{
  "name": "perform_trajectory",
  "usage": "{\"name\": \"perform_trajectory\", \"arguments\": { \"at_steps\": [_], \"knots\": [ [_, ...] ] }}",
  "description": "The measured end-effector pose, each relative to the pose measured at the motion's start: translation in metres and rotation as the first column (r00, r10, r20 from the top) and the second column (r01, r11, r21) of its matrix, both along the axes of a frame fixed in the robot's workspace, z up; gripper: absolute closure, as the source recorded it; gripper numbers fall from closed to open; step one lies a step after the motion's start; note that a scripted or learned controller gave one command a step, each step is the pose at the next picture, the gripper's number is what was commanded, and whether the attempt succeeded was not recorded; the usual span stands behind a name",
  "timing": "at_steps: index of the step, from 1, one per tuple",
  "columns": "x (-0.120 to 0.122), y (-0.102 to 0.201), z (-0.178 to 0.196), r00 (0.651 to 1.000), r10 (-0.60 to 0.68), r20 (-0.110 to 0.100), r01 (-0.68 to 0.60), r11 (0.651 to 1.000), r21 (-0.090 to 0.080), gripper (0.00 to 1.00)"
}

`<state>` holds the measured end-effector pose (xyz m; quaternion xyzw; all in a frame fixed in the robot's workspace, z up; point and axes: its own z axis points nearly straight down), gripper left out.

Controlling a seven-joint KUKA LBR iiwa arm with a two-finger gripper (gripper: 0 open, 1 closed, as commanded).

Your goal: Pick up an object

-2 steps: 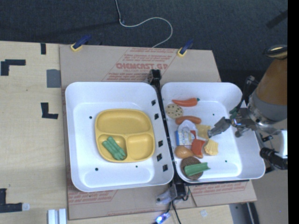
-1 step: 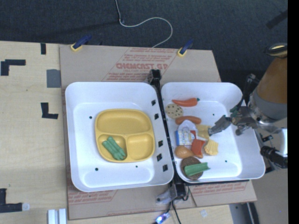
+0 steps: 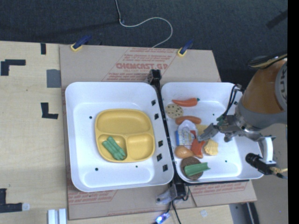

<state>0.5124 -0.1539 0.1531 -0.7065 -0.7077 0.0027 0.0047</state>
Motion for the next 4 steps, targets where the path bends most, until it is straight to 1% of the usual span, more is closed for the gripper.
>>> {"name": "perform_trajectory", "arguments": {
  "at_steps": [1,2,3,4],
  "knots": [
    [-0.005,0.000,-0.046,1.000,-0.001,0.003,0.001,1.000,-0.001,0.00],
    [-0.005,0.001,-0.071,1.000,0.000,0.007,0.000,1.000,-0.004,0.00],
    [-0.005,0.000,-0.061,1.000,-0.001,0.006,0.001,1.000,-0.004,1.00],
    [0.002,0.006,-0.018,1.000,0.001,0.008,-0.001,1.000,-0.002,1.00]
  ]
}}
